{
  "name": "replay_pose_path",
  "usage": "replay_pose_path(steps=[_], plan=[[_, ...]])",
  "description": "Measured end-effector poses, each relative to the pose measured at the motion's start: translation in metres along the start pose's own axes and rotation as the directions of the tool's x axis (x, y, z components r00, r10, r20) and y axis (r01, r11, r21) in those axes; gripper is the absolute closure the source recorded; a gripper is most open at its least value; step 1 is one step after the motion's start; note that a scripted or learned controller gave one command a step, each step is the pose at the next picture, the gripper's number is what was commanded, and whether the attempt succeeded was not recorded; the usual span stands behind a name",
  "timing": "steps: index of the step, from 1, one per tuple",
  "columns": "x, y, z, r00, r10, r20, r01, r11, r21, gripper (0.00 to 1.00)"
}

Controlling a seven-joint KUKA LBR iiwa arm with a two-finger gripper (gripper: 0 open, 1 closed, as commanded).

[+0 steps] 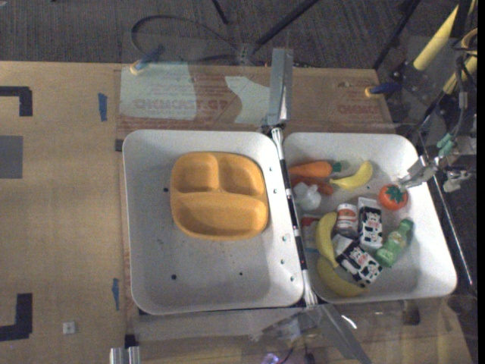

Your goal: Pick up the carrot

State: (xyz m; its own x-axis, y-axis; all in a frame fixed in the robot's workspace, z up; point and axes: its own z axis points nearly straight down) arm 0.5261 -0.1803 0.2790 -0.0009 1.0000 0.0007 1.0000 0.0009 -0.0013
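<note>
The carrot [311,170] is orange with a green top pointing right. It lies at the far left corner of the right bin [439,268], next to a small yellow banana [355,177]. My gripper [416,176] hangs over the right bin's far right side, just above and to the right of an orange tomato-like toy [393,196]. It is well to the right of the carrot, with the small banana between them. Nothing is visibly held.
The right bin also holds a white toy [307,197], a large banana [326,237], another banana [337,280], two cow-print cartons [370,224], a small can [346,218] and a green bottle [394,243]. An orange divided plate [220,196] sits in the left bin [151,264].
</note>
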Motion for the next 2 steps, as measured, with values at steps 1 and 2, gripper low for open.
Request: replay_pose_path(steps=[1, 2], plan=[[0.038, 0.026, 0.104, 0.927, -0.375, -0.001, 0.375, 0.927, 0.0, 0.0], [-0.027, 0.132, 0.142, 0.745, -0.667, 0.009, 0.667, 0.745, -0.005, 0.0]])
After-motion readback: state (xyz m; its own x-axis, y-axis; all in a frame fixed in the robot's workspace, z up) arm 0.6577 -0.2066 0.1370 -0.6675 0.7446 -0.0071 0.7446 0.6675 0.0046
